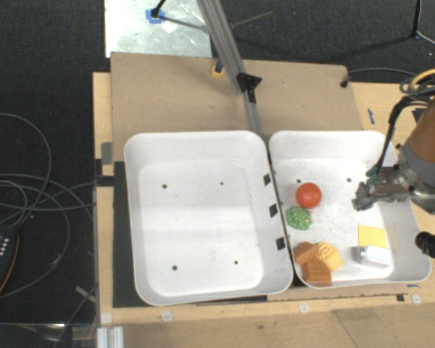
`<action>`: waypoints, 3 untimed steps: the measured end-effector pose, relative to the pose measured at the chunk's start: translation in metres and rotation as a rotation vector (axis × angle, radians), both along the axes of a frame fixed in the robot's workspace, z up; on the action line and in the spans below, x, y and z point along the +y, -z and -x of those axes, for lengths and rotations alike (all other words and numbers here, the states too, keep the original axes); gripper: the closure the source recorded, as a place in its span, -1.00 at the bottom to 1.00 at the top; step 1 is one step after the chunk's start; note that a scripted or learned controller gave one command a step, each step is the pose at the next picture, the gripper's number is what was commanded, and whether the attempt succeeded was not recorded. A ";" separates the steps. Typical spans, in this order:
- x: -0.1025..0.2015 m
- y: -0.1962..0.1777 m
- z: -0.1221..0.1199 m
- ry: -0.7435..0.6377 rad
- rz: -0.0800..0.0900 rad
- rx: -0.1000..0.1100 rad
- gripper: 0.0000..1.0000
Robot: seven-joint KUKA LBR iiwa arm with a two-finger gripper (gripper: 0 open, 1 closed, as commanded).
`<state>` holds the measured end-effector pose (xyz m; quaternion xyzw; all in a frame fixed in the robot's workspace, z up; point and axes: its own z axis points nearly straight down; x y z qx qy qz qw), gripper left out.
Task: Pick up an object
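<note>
The right bin [326,145] holds a red ball [309,194], a green bumpy object [299,217], an orange-brown waffle-like piece [318,259], a yellow block [373,235] and a small silver-white object [370,255]. My gripper [364,196] hangs over the right side of this bin, just above and left of the yellow block and well right of the red ball. Nothing shows between its fingers.
The left bin [199,216] sits beside the right one, joined by black clips [272,210]. A grey pole [225,42] slants across the back. Cables [29,187] lie on the floor at left.
</note>
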<state>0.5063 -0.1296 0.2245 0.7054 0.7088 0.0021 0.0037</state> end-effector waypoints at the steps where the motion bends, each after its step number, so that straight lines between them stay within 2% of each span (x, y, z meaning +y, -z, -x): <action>1: 0.000 -0.049 -0.002 -0.001 0.000 0.000 1.00; 3: 0.109 -0.035 -0.057 -0.007 -0.004 0.006 1.00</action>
